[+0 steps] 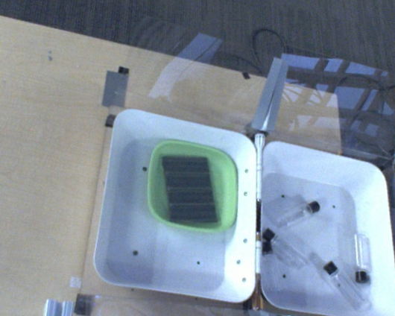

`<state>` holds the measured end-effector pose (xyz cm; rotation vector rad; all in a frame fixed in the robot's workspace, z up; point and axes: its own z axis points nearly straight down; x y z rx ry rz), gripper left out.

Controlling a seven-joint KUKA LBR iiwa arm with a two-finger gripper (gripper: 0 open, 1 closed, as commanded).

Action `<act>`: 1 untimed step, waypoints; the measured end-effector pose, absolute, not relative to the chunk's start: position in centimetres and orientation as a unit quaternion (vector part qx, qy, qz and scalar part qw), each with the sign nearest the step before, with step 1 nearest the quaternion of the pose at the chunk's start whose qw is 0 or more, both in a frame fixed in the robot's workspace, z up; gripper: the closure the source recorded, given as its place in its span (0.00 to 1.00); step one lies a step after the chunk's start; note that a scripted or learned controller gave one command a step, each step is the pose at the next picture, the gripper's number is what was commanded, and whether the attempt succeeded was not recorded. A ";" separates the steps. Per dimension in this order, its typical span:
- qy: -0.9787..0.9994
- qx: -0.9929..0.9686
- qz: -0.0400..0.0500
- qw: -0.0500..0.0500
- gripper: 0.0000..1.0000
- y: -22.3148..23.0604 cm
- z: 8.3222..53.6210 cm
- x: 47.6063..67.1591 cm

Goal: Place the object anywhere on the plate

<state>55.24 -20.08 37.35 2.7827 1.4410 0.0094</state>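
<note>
Item: green square plate [155,184], seated in the left white bin [113,252], toward that bin's twelve o'clock half; a dark ribbed rectangular block [190,188] lies flat on it, long axis running roughly from eleven to five o'clock. Item: right white bin [390,225], holding four clear plastic tubes with black caps. One tube [298,211] lies near the bin's centre-left, axis pointing from two to eight o'clock; a second tube [360,254] sits at the three o'clock side, nearly upright in the picture; a third [291,247] lies at the eight o'clock side, cap close to the dividing wall; a fourth [345,284] lies toward five o'clock. Relation of note: every tube lies at three o'clock from the plate, across the shared wall between bins, so any carry would run toward nine o'clock. The tube by the dividing wall is judged nearest the plate. Pincer: state cannot be told here. Both bins rest on the pale wooden counter [23,160].
</note>
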 end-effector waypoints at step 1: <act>0.589 0.808 0.003 0.004 0.00 -19.0 37.9 51.1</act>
